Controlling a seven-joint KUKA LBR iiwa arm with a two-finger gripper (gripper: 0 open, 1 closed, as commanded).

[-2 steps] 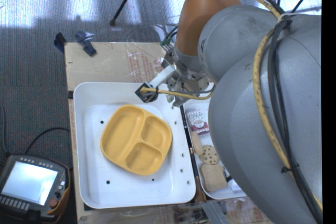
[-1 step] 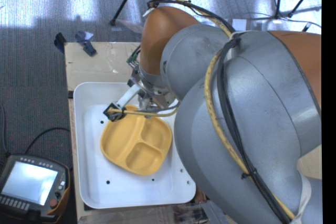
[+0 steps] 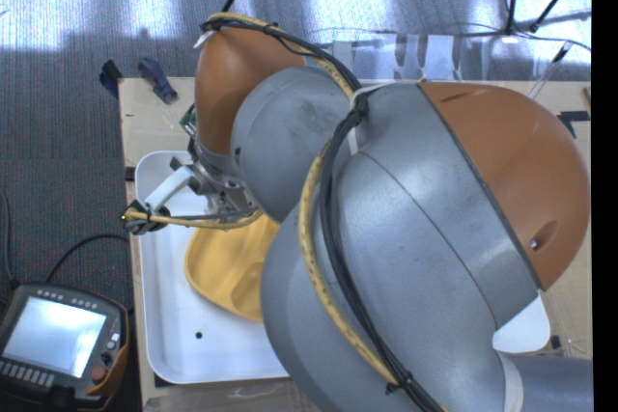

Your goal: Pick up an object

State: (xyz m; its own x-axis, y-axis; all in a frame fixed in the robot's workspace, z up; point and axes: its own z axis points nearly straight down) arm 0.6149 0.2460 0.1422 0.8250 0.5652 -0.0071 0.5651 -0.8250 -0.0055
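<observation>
At the left lies the shallow white plastic bin (image 3: 164,323). My gripper (image 3: 217,198) hangs over the far edge of the pale yellow, dish-shaped plastic object (image 3: 227,270) lying in it. I cannot tell how wide my gripper stands, or whether it grips anything. I judge this the approach; the next move calls for settling onto that rim and closing.

The scene was viewed from a single camera fixed above the pale wooden bench (image 3: 145,125), aimed down at a slant. The shallow white plastic bin (image 3: 169,304) was framed toward 7 o'clock; the bulky grey-and-orange robot arm (image 3: 406,236), entering from 3 o'clock, was caught close to the lens.
</observation>
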